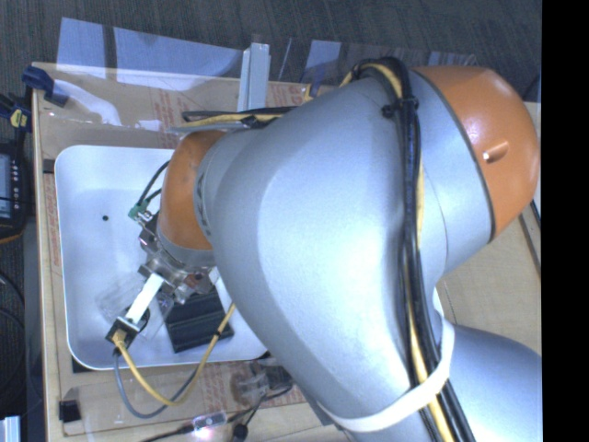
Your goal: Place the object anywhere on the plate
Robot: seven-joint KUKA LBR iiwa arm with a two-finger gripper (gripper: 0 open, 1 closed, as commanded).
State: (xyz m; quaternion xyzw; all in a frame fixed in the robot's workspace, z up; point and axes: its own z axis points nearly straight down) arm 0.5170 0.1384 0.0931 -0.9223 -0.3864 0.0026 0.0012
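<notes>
Arm [368,228] reaches across, end effector [173,279] low inside left white bin [83,201].

Left bin [78,247] sits on bench [492,284]. Arm [350,247] reaches in from bin's right, covering bin's right part & everything beyond it. Gripper [170,276] is over bin's floor, nr the front-centre. Small speck [104,216] lies in bin, left of gripper & farther back. Upright post [258,72] stands behind bin's far rim, approx. mid-bench.
</notes>
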